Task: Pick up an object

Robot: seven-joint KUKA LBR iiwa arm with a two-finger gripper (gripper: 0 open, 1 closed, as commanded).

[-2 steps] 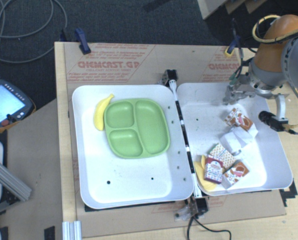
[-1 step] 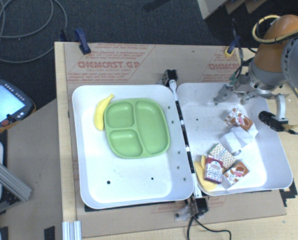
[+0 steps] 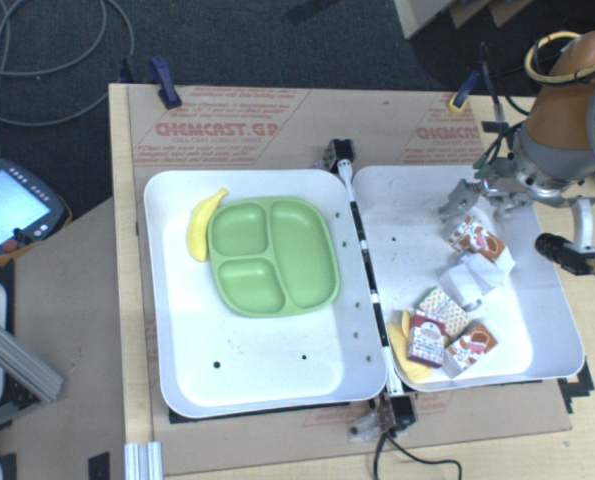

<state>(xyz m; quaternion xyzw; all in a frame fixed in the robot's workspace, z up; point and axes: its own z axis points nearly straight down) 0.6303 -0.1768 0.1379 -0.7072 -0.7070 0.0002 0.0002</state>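
Note:
The right bin [image 3: 557, 313] holds several small snack packets: a red and white one [image 3: 476, 240] near the top, a white one [image 3: 466, 284] below it, a checked one [image 3: 443, 311], and two red ones [image 3: 428, 345] [image 3: 473, 342] at the front. A flat yellow piece [image 3: 404, 355] lies under the front packets. My gripper [image 3: 474, 196] hangs over the back of the right bin, just above and behind the red and white packet. Nothing shows in its grasp.
In the left bin [image 3: 177, 348] sit a green divided plate [image 3: 274, 255] and a yellow banana [image 3: 201, 222] against the plate's left edge. A black divider [image 3: 362, 258] runs between the bins. Blue clamps [image 3: 163, 80] grip the board's back edge.

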